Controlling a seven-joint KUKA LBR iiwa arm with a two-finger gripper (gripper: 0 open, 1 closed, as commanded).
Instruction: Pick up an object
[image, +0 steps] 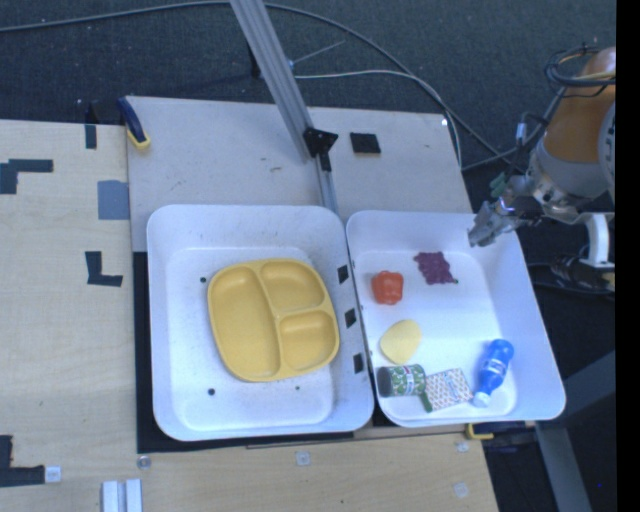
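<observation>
White plastic forms two shallow bins set side by side on the bench, seen from above at a slant. Going from left to right: the left bin (170, 330) holds a yellow divided plate (272, 318) with three compartments, lying flat near the middle of that bin. The right bin (535, 340) holds the loose things a pick could take. Near its left wall sits a small orange-red object (388, 288), and just below it, toward the near edge, a pale yellow rounded object (401, 341). Along the near edge lie a green can on its side (402, 380), touching a patterned packet (448, 389), and beside those a blue bottle (492, 368) lying tilted, its long axis running from the near edge up toward the right wall. Toward the far edge of this bin rests a small purple cluster (435, 267), apart from the others. Grey and pointing down and left, the tool (484, 232) hangs over the far right corner of the right bin, on an arm with an orange band reaching in from the right. Whether it is open or closed cannot be told at this size, and nothing can be seen in its grip. The purple cluster is the nearest thing, lying just left of the tool and slightly toward the near edge; a short move that way would likely bring the tool above it.
</observation>
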